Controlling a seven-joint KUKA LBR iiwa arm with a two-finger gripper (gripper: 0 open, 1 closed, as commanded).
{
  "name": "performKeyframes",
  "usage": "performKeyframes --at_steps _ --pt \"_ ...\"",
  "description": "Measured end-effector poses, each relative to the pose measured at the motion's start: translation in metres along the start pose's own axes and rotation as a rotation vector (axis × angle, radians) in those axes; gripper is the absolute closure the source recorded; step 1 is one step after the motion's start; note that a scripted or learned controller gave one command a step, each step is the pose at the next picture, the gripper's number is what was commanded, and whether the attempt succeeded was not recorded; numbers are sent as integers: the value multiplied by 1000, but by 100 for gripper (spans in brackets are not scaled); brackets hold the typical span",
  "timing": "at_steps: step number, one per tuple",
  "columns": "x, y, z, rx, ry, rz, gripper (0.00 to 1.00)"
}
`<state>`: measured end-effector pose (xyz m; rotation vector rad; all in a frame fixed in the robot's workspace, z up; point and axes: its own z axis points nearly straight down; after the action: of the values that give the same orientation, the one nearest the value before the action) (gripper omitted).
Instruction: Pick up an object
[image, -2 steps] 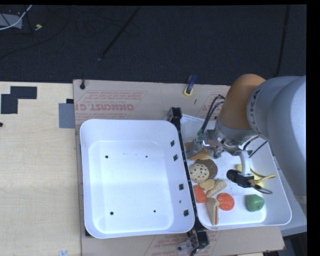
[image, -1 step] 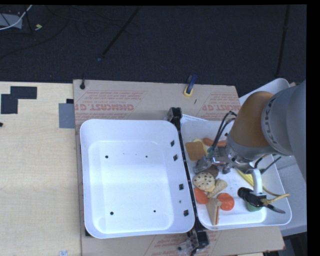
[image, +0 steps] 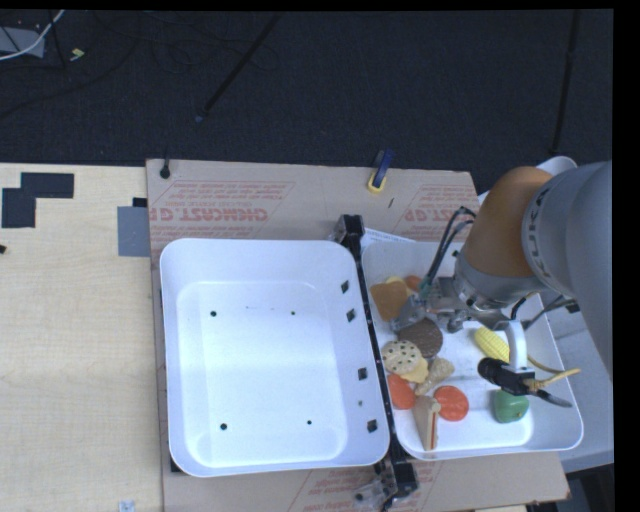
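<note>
Two white bins sat side by side; the arm (image: 540, 240) reached from 3 o'clock over the right bin (image: 560, 425). Its gripper (image: 425, 312) hung above a brown piece (image: 425, 338); finger state unclear. A cookie (image: 402, 355) lay at that piece's 7 o'clock.

Robotics lab: cardboard-lined bench (image: 250, 195), white bins (image: 190, 270), loose cables (image: 240, 50).

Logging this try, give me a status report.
Hand low in right bin, over brown piece. Nothing seen held. Cookie, corn crowd close.
</note>
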<state>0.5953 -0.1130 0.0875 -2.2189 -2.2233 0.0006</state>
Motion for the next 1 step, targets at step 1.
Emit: performKeyframes --at_steps 1 --pt "14 -69 1 7 3 3 0"
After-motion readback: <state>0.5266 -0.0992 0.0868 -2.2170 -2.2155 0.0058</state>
